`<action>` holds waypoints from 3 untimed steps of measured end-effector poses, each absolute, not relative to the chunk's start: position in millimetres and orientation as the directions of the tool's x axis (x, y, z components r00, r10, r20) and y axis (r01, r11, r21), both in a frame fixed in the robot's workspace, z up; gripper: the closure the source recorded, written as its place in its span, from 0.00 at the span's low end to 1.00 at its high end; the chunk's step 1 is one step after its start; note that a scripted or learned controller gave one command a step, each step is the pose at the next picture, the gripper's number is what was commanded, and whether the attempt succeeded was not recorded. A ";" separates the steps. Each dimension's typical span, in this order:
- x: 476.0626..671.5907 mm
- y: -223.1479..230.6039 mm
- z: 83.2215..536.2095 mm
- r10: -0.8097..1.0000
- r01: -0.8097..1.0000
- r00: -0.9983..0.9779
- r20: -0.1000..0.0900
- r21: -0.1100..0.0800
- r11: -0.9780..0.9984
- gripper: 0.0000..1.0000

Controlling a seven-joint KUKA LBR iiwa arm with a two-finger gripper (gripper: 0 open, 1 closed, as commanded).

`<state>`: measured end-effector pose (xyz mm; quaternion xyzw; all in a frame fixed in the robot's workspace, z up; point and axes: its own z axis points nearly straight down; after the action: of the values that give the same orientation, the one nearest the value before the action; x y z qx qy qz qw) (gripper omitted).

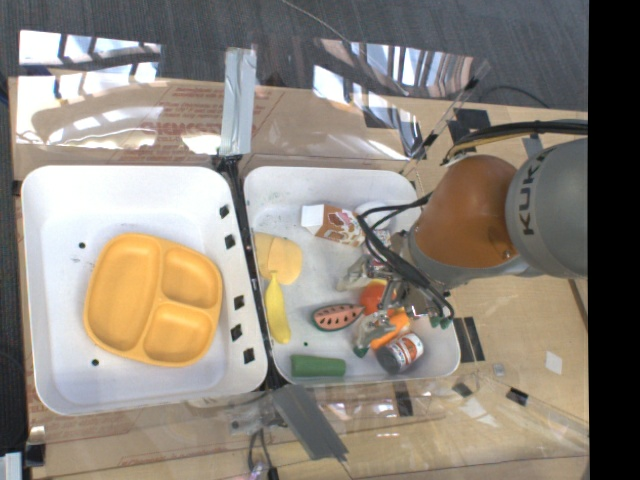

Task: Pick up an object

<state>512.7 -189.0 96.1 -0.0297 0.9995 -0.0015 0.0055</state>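
We see our tool low in the right bin, orange toy just beside it; its grip we cannot tell.

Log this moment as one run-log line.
arm: over right bin | gripper: low among toys, near watermelon slice | grasp: unconfirmed | left bin: yellow tray

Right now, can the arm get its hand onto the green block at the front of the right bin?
Probably yes. The green block lies flat with bare floor around it, nothing stacked on top. The hand is over the same bin, near the can. The front wall sits close beside the block, which may crowd the approach.
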 end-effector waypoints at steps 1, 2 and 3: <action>513.8 -187.9 105.7 -0.066 -0.066 -0.998 -0.011 -0.004 0.998 1.00; 537.4 -175.1 149.5 0.012 0.012 -1.000 -0.003 0.000 1.000 1.00; 594.7 -158.7 215.5 -0.040 -0.040 -0.999 -0.009 -0.002 0.999 1.00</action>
<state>594.7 -158.7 215.5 -0.0201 0.9998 -0.0009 0.0043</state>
